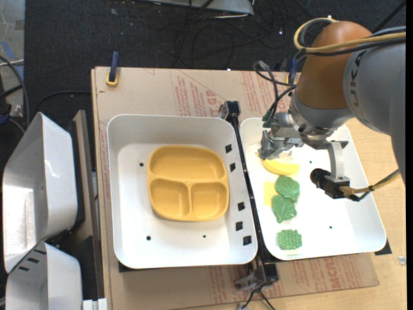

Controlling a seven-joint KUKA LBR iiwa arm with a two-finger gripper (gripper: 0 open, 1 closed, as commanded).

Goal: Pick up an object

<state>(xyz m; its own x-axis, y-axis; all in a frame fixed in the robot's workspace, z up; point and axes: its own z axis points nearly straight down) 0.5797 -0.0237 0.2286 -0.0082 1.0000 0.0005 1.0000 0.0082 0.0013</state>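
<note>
In the right bin (361, 231) lie a yellow banana-shaped piece (282, 167), a leafy green piece (286, 197) with a yellow slab under its left side, and a small round green bumpy piece (289, 239). My gripper (273, 148) hangs over the bin's upper left part, its tips just above and left of the yellow piece. The grey arm with the orange band reaches in from the upper right. Nothing shows between the fingers.
The left bin (129, 225) holds a yellow divided tray (188, 182). A black divider (240, 173) runs between the two bins. More white bins stand at the far left edge. Cables trail behind the bench.
</note>
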